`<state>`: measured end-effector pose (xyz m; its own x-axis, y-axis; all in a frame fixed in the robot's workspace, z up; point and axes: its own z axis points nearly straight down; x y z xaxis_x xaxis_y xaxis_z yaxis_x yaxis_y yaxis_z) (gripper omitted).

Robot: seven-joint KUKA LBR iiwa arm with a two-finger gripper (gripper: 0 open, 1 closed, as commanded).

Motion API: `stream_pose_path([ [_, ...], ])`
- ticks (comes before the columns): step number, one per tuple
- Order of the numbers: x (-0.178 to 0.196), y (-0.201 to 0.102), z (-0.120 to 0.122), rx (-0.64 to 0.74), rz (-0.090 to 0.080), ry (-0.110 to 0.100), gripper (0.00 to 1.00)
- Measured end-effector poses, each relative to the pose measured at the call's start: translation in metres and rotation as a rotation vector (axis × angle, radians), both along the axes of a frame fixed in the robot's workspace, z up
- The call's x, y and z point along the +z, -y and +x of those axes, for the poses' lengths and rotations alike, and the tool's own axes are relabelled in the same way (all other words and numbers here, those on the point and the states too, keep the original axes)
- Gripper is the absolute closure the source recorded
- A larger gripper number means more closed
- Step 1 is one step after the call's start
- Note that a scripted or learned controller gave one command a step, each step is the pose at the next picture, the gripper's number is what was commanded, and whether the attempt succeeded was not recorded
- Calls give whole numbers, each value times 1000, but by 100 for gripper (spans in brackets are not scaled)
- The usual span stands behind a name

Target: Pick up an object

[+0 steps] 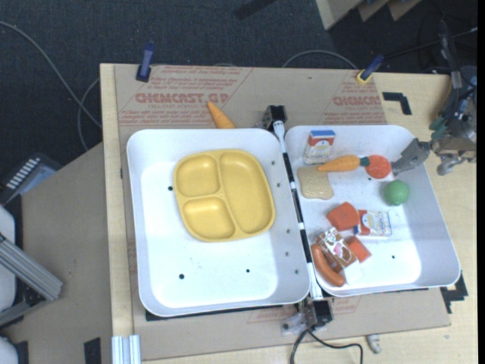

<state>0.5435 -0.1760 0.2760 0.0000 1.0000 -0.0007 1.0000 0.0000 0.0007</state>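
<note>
The right bin [432, 233] holds several small objects. A small white carton [320, 144] stands at the back, with a carrot [339, 164] and a red tomato [378, 166] beside it. Closer to the front are a green ball [395, 192], a tan bread slice [314, 183], a red block [343, 216], a white packet [377, 223], a snack packet [337, 247] and a sausage [328, 266]. My gripper [433, 158] hangs over the bin's back right corner, to the right of the tomato and above the green ball. It is open, with nothing between its fingers.
The left bin [151, 226] carries a yellow divided plate [223, 194]. An orange piece [220, 116] lies on the cardboard behind the left bin. Clips [144, 61] hold the cardboard at the back. The bins' shared rim [292, 196] runs between them.
</note>
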Motion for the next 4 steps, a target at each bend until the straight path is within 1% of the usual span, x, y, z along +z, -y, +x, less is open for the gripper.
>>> stream_pose_path([
  [1, -143, -38, 34, 2, 3, -7, 0],
  [2, -187, -80, 2, 0, -4, 11, 0],
  [3, -176, -79, 4, -2, -7, 19, 100],
  [4, -90, -156, 44, 2, 2, 2, 100],
])
